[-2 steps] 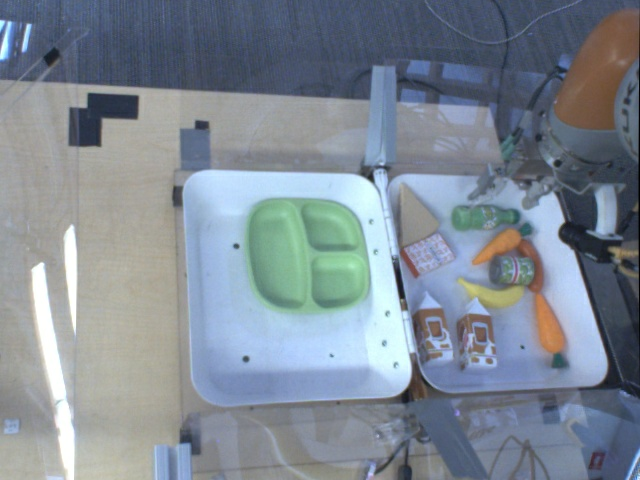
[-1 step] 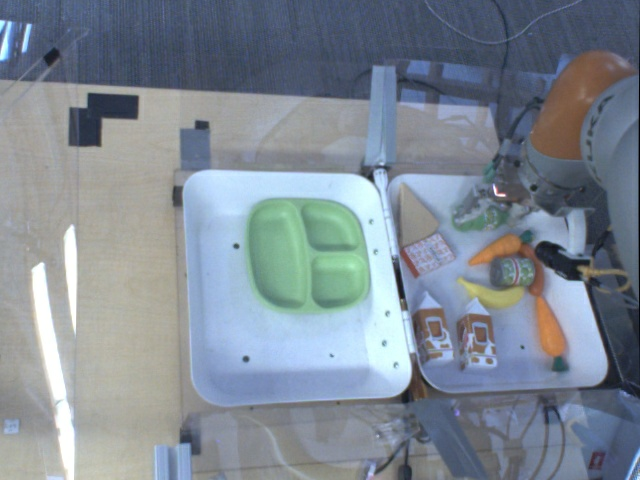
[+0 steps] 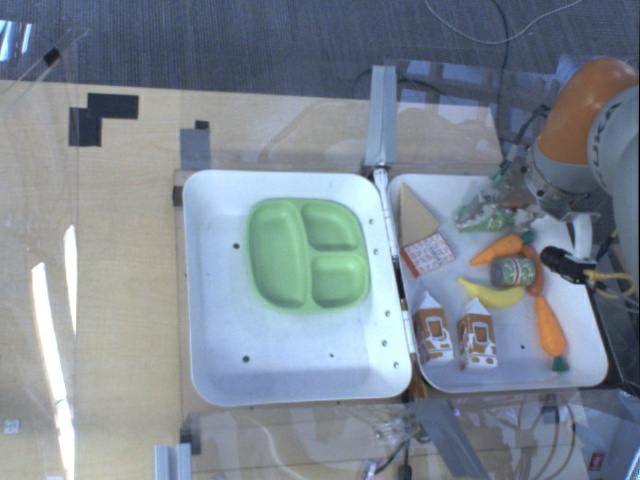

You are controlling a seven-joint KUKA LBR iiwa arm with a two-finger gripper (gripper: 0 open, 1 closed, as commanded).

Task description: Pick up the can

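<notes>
The can (image 3: pixel 515 271) is small, with a green and red label. It lies on its side in the right bin (image 3: pixel 590 368), between an orange carrot (image 3: pixel 497 249) and a yellow banana (image 3: pixel 492 293). My gripper (image 3: pixel 517 200) hangs over the far part of the right bin, above a crinkled clear bag (image 3: pixel 487 211). It sits up and slightly right of the can, apart from it. The grey wrist and orange band rise behind it at the upper right.
The right bin also holds a tan wedge (image 3: pixel 417 222), a red and white box (image 3: pixel 427 255), two small cartons (image 3: pixel 455 335), and a second carrot (image 3: pixel 549 329). A green divided plate (image 3: pixel 305 255) lies in the left bin (image 3: pixel 220 368). A metal divider (image 3: pixel 380 118) separates the bins.
</notes>
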